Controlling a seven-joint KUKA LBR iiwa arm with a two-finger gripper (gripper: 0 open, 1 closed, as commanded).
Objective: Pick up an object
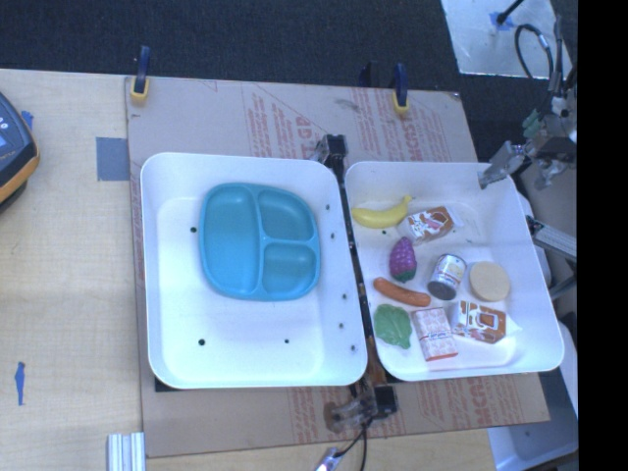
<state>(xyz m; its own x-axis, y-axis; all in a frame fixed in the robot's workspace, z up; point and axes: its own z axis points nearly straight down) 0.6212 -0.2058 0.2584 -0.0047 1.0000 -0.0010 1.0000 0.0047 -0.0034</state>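
White plastic bins sit side by side; the pick has not begun. Every candidate, banana [381, 213] and can [445, 276] among them, lies in the right bin [546, 353]. The gripper [518, 155] hangs over that bin's far right corner, grip state unreadable.

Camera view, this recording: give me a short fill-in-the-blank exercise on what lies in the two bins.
1. The blue divided plate lies in the ____ bin.
2. The banana in the right bin is coloured ____.
3. The purple grapes lie between the banana and the orange ____.
4. The metal can lies just left of the round ____.

Missing words: left; yellow; carrot; cookie
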